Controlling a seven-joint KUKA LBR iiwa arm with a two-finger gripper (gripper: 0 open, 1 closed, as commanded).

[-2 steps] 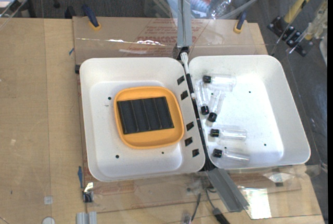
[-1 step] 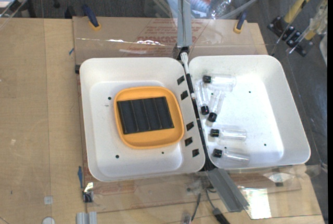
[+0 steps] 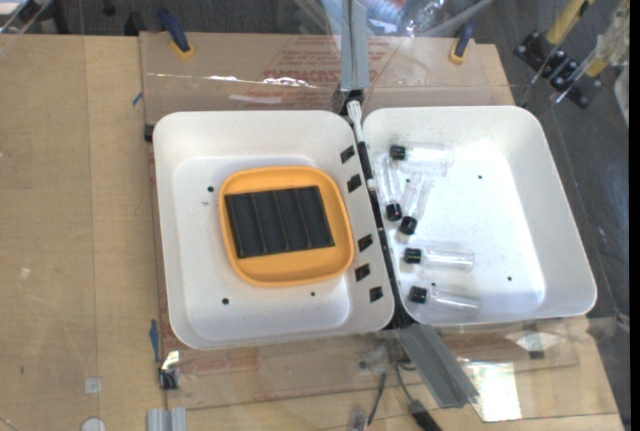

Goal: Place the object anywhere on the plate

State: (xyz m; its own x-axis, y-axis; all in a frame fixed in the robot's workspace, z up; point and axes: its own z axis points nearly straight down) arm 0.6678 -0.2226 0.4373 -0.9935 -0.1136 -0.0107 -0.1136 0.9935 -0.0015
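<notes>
1. Left bin (image 3: 185, 314): holds the plate, roughly in the middle.
2. Right bin (image 3: 505, 204): holds the vials, all along its left side near the divider between the bins.
3. Plate (image 3: 290, 272): orange, rounded-square, shallow rim, with a black ridged insert (image 3: 278, 221) in its middle. It lies flat, so it is a wide target.
4. Vials (image 3: 445, 260): about six, small clear tubes with black caps, all lying on their sides. The upper ones bunch and cross near the divider. The two lower ones lie apart from each other, caps toward the divider.
5. Handling, my judgement: very light, stiff plastic or glass. Smooth and round, so they are likely to roll or slip out of a pinch, and could crack if squeezed hard.
6. Hold point, my judgement: grip across the tube mid-body, at right angles to its length. The two separate lower vials look easiest, while the crossed cluster risks a double pick.
7. Gripper: open or closed, cannot tell.
</notes>
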